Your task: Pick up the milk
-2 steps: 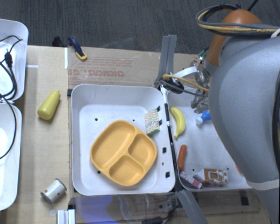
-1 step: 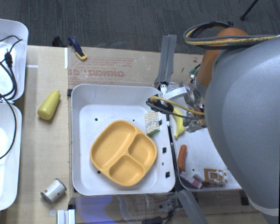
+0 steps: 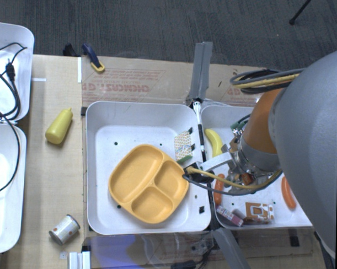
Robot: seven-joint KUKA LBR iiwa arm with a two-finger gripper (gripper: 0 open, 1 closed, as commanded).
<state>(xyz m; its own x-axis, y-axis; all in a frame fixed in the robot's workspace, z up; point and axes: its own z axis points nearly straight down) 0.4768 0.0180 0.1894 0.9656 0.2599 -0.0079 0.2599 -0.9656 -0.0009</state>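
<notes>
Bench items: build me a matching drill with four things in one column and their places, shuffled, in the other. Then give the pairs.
Things:
1. divided yellow plate
2. banana
3. yellow bottle
4. small can

Places:
A. on the bench, beside the left bin's upper left corner
B. in the left bin
C. on the bench, off the left bin's lower left corner
D. in the right bin, near the divider

Pairs: 1-B, 2-D, 3-A, 4-C

The arm (image 3: 317, 136) is showing as a broad, smooth grey shell. Just above the wrist an orange band (image 3: 261, 129) is wrapping round it, and below that a darker metal collar is sitting. Black and yellow cables (image 3: 264, 78) are running alongside; a yellowish hose, perhaps, is looping beneath the wrist.
</notes>
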